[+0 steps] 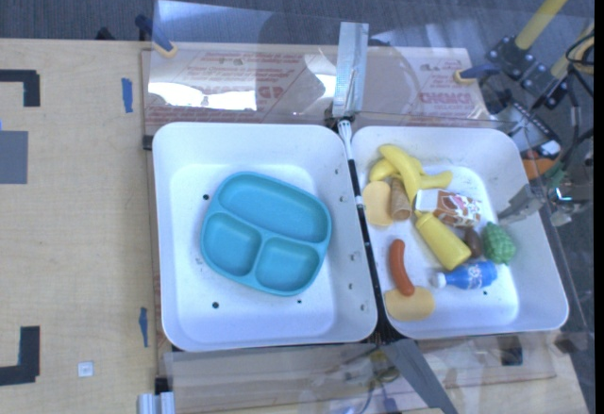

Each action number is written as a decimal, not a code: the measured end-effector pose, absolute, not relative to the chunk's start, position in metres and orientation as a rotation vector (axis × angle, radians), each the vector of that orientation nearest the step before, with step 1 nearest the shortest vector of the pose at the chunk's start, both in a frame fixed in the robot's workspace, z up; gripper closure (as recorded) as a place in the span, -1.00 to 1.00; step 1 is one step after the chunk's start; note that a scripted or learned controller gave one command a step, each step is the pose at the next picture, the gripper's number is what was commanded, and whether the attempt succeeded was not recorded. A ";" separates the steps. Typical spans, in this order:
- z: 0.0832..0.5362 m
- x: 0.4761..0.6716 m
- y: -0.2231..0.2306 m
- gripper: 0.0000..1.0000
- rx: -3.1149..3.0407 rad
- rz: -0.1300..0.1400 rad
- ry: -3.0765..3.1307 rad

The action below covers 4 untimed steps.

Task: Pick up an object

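Right bin (538,294) holds a heap of toy food. Two bananas (401,167) lie at the far side, crossing each other. A small printed carton (458,207) sits just right of them. A yellow bottle (444,240) lies tilted in the middle, touching the carton. Broccoli (498,244) is near the right wall. A blue bottle (469,276) lies on its side just below the yellow one. A red sausage (401,267) lies left of centre; a pale yellow piece (409,306) touches its near end.

Gripper (526,203) sits at the right rim of this bin, near the broccoli, apart from all objects. Nothing between its fingers; open or closed: cannot tell.

Left bin (179,214): a blue plate (266,233) with three compartments, lying flat.

Both bins rest on a wooden surface (66,214).
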State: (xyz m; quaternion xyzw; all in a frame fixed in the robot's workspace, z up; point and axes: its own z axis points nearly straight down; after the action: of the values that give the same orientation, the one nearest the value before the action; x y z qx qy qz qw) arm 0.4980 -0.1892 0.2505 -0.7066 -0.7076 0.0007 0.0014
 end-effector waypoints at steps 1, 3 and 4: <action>0.190 0.479 -0.182 -1.00 -2.473 0.004 -1.926; 0.086 0.589 -0.175 -1.00 -2.542 -0.004 -1.850; 0.098 0.590 -0.175 1.00 -2.542 -0.005 -1.856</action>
State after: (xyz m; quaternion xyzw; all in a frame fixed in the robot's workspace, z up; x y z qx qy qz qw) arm 0.5904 -0.1747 0.0976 -0.8077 -0.5896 -0.0016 -0.0028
